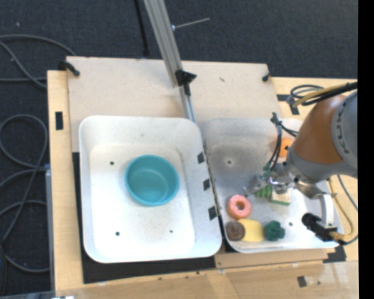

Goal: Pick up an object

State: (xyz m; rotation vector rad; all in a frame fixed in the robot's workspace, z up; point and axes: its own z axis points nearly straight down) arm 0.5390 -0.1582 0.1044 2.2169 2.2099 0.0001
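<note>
On the desk (143,86), the left bin (100,167) holds a teal bowl (151,179) near its middle. In the right bin (230,142), a pink doughnut (239,206) lies just left of the end effector (269,185), with a brown piece (235,230), a yellow block (254,230) and a dark green piece (273,230) in a row along the near wall. The end effector is low over a small green and white item (275,195); whether it is apart or together I cannot tell.

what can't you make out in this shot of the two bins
- Hand, camera view: too small and blurred against clutter to read its fingers.
- Green and white object under the hand: partly covered, identity unclear.
- Small orange object in the right white bin: mostly hidden behind the grey arm.
</note>
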